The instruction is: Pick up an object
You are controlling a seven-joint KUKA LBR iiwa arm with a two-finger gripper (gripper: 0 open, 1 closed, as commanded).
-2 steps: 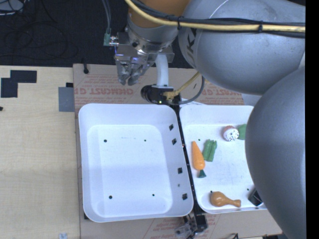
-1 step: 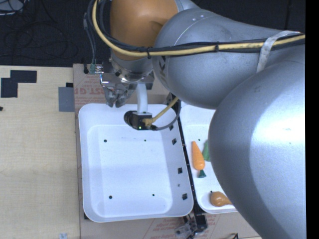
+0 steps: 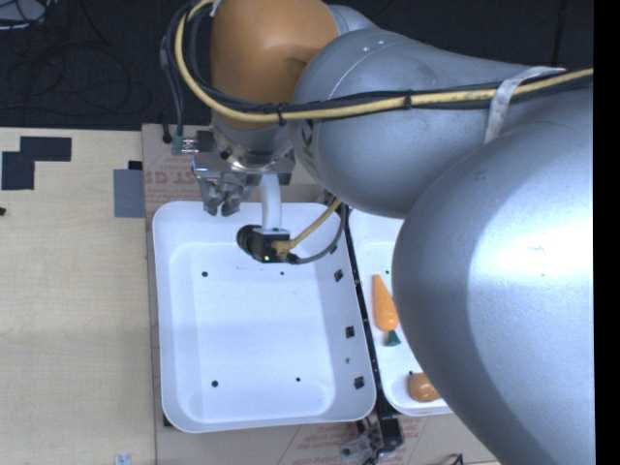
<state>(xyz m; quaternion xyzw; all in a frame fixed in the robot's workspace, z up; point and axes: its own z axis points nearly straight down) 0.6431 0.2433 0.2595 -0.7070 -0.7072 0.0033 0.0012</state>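
- Arm [image 3: 465,163] bulks nearest the lens, reaching in from the right and hiding much of the right bin [image 3: 387,381].
- Gripper [image 3: 225,201] hangs over the left bin's [image 3: 184,356] far rim; open or closed, can't tell.
- Carrot [image 3: 385,303] and an orange lump [image 3: 422,387] lie in the right bin, well apart from the gripper: nothing picked.

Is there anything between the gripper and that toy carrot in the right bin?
Yes. The gripper hangs over the far edge of the left bin, while the carrot lies in the right bin. The two bins' adjoining walls lie between them, so it would probably need to pass above those.
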